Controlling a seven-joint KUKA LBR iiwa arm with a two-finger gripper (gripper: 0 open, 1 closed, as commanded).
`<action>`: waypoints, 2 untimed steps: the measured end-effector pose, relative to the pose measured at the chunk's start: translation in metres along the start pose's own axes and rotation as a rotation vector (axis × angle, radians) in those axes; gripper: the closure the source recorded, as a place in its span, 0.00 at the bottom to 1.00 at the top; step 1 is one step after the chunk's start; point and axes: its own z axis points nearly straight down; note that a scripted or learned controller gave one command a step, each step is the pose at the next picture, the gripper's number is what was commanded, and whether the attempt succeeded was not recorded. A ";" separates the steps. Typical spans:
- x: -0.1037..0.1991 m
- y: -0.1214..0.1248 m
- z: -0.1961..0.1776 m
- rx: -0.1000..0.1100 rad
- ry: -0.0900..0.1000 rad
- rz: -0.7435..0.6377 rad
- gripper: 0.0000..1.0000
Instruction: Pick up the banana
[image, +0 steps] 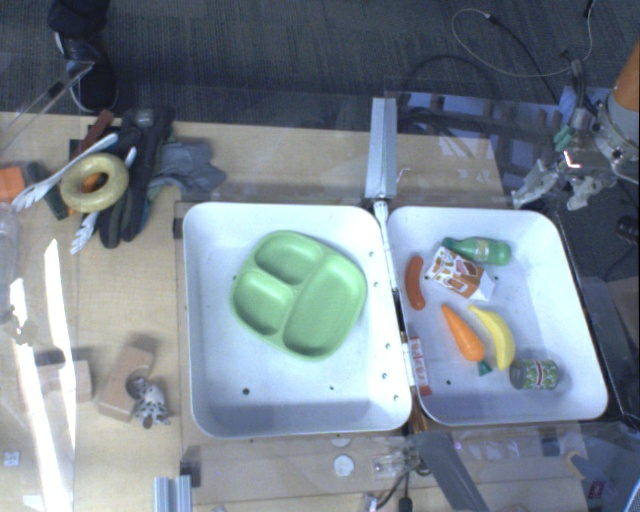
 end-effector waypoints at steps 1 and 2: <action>0.013 -0.046 0.153 -0.034 -0.008 -0.075 0.00; 0.019 -0.105 0.183 -0.007 -0.002 -0.304 0.00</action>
